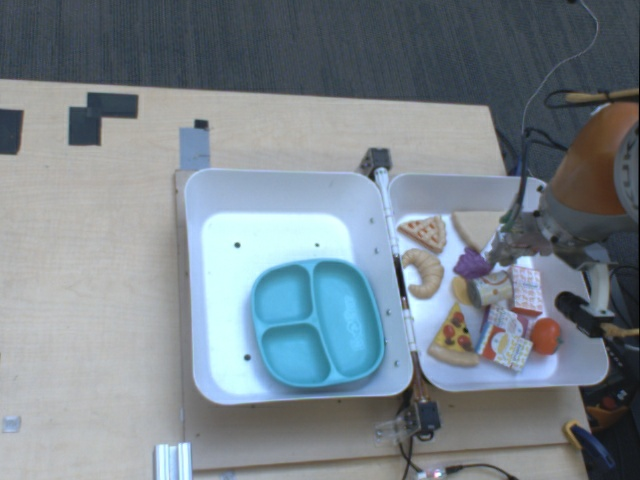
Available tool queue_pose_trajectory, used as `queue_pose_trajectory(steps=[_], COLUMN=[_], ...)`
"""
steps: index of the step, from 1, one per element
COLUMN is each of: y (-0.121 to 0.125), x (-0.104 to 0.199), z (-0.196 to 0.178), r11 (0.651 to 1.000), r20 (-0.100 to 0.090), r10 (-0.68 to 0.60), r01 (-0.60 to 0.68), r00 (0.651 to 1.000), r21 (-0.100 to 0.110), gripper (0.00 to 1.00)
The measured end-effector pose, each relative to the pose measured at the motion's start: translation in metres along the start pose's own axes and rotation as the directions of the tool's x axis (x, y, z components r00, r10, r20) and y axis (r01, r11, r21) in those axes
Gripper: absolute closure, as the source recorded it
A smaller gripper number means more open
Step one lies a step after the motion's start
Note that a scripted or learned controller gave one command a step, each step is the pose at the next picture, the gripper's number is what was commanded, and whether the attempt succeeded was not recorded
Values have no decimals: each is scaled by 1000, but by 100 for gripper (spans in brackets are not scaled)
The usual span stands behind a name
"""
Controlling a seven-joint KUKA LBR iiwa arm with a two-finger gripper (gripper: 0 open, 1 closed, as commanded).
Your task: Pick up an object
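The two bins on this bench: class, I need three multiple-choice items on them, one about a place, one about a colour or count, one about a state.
1. Where does the divided plate lie?
A. in the left bin
B. in the right bin
C. on the bare bench

2. What colour is the divided plate?
A. red
B. blue
C. yellow

3. How does the toy pizza slice lie?
A. stacked on the plate
B. hanging outside a bin
C. flat on the right bin's floor

Answers:
1 A: the divided plate sits on the floor of the left bin, apart from the toys.
2 B: its three compartments are all light blue.
3 C: the toy pizza slice lies flat in the right bin, near the croissant and the purple toy, below the gripper.
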State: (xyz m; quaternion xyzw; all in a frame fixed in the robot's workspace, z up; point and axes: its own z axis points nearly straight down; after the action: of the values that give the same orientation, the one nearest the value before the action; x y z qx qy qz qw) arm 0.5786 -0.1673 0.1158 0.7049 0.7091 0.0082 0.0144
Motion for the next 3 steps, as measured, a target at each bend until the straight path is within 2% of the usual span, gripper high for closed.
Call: queue_pose_trajectory(steps=[1, 2, 3], y=[0, -43, -41], x=[0, 35, 35], z=[0, 27, 17], r11=[1000, 1000, 1000], r20=[0, -9, -9], r10=[0, 4, 3], r01=[0, -4, -3], r00=[1000, 1000, 1000], r21=[0, 26, 22], gripper=[0, 0, 100])
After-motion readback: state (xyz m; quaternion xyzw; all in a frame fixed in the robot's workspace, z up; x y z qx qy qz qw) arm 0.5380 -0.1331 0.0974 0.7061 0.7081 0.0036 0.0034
